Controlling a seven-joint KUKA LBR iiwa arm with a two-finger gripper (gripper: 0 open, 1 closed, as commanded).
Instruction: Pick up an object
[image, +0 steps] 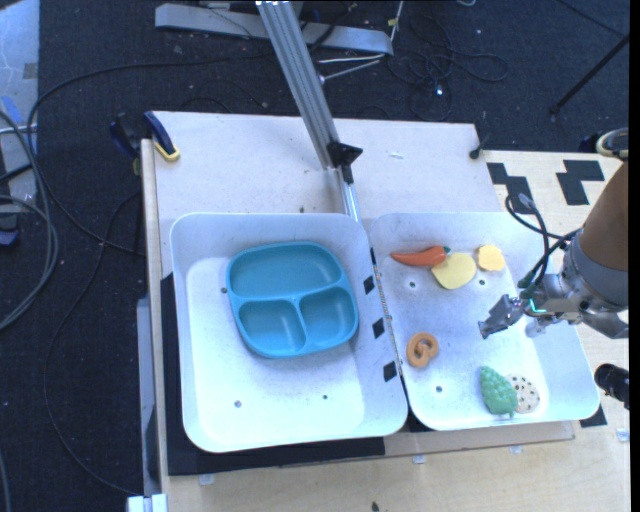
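The right bin (566, 386) holds several toy foods. An orange carrot (420, 256) lies at its far left, with a yellow piece (454, 271) beside it and a smaller yellow-orange piece (490, 259) to the right. A pretzel (423, 349) sits near the bin's left wall. A green leafy piece (497, 389) and a speckled cookie (524, 394) lie at the near edge. My gripper (497, 322) hangs over the middle right of this bin, above bare floor, between the yellow pieces and the green piece. Nothing shows between its fingers.
The left bin (200, 400) carries a blue divided tray (293, 298). A slanted metal pole (305, 85) comes down to the bins' far edge. A blue and yellow tool (160, 137) lies on the bench's far left corner.
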